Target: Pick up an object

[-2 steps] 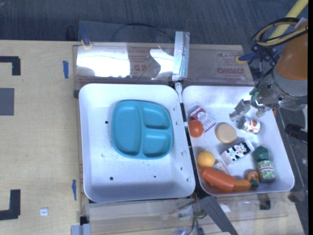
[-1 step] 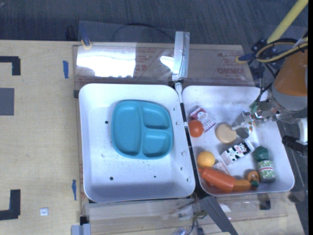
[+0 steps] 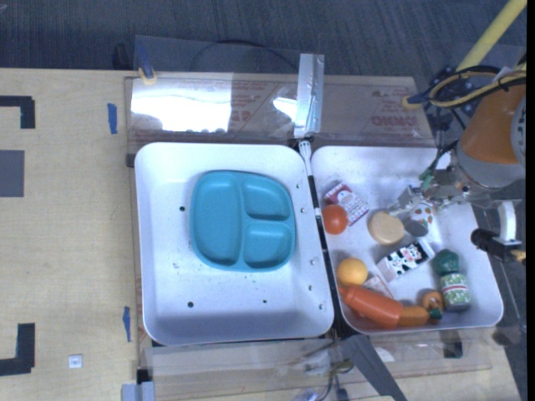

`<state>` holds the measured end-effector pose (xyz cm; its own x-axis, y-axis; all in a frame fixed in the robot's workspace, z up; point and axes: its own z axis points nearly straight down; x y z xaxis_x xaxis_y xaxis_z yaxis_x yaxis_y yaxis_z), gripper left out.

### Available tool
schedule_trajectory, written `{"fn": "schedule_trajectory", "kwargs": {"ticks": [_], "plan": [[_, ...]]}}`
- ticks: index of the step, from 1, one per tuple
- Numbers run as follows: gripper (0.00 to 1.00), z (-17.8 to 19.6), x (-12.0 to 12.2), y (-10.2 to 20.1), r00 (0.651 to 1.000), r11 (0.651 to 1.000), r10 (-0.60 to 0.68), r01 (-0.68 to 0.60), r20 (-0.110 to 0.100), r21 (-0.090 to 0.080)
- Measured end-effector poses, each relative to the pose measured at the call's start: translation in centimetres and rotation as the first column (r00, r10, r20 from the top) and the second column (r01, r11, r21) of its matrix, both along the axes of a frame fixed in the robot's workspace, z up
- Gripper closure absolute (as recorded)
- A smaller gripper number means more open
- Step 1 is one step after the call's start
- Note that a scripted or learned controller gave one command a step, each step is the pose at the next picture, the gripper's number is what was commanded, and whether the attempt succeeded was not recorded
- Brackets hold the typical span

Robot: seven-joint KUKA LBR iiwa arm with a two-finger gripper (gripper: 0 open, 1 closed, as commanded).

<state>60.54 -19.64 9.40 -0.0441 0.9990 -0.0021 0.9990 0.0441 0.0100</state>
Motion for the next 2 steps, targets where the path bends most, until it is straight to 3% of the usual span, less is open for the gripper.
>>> {"fn": "schedule_trajectory", "kwargs": {"ticks": [1, 2], "plan": [[1.00, 0.9, 0.0, -0.2, 1.000, 1.000, -0.003, 0.003, 0.005, -0.002], [1.00, 11.9, -5.0, 7.3, 0.976, 0.976, -0.216, 0.216, -0.004, 0.003]]}}
